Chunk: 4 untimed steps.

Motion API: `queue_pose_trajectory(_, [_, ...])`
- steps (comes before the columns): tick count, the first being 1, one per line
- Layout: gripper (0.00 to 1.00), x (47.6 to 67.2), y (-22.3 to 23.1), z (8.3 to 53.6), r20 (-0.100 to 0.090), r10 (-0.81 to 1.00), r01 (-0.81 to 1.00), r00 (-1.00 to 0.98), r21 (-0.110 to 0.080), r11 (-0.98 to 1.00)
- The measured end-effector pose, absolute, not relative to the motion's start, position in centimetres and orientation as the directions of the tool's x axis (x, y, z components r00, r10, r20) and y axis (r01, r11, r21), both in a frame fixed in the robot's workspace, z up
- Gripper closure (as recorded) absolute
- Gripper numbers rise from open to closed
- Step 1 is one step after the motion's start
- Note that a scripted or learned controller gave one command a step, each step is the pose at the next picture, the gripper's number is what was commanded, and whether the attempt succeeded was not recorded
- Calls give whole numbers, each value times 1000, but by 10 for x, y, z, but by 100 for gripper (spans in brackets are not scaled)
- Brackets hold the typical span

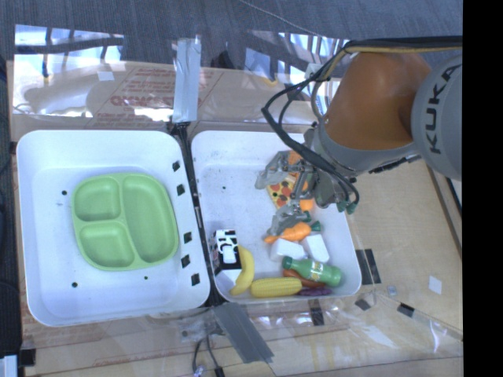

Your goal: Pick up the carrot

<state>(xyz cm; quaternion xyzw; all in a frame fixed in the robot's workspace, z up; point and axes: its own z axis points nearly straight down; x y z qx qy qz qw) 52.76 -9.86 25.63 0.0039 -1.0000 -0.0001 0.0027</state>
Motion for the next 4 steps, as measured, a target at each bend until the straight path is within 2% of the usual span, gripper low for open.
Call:
queue_pose_trajectory(1, [0,538,-168,166,9,-150,-150,-989,4,989])
queue_pose_trajectory(2, [0,566,-178,100,1,-35,-35,-999,2,999])
queue_pose_trajectory(3, [100,566,-175,107,6,-42,-42,-999,4,999])
queue_pose_trajectory(4, [100,604,-208,91,-2,-389,-389,-921,1,921])
